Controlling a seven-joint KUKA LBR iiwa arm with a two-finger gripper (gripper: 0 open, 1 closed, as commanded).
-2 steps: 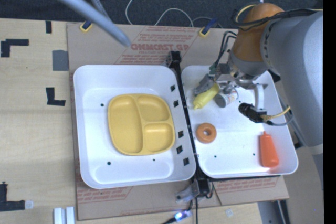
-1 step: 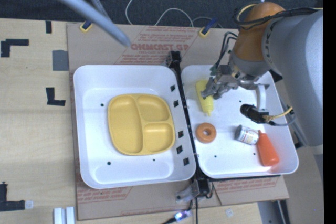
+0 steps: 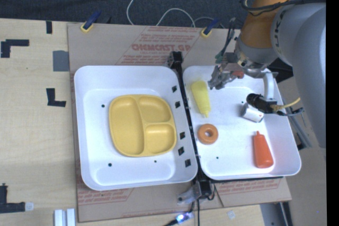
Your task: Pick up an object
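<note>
Corn (image 3: 201, 97) not yet picked; lies flat in the right bin (image 3: 279, 165).
Gripper (image 3: 216, 83) just beside corn's upper end, nothing between its fingers; opening unclear. Grasp and lift remain.

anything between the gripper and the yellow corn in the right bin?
Nothing visible. The gripper sits just right of the upper end of the yellow corn, with bare floor of the right bin between them. The orange ring and orange bottle lie farther down the bin, off that line.
</note>
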